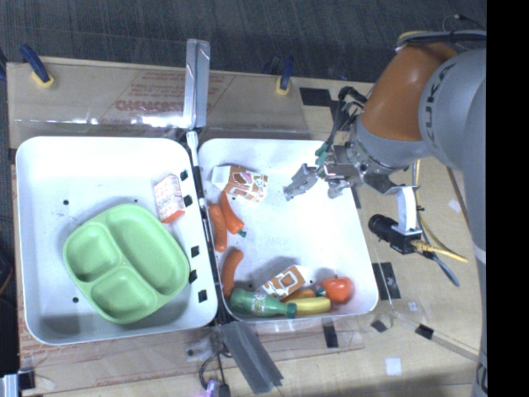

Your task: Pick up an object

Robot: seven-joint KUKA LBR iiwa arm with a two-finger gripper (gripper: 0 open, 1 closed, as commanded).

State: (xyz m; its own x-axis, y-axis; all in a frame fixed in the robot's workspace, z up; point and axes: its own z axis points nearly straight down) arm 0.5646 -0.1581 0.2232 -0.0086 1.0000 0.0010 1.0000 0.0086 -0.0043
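A tan worktop (248,85) carries two white bins, with blue clamps along its far edge and dark carpet beyond. The left bin (50,164) holds one green tray (124,263) and one small carton (168,197). The right bin (297,222) holds three carrots (230,213), two more cartons (245,184), a green bottle (260,304), a banana (312,306) and a tomato (337,289). The end effector (318,180) hangs over that bin's far right, fingers spread, nothing between them.
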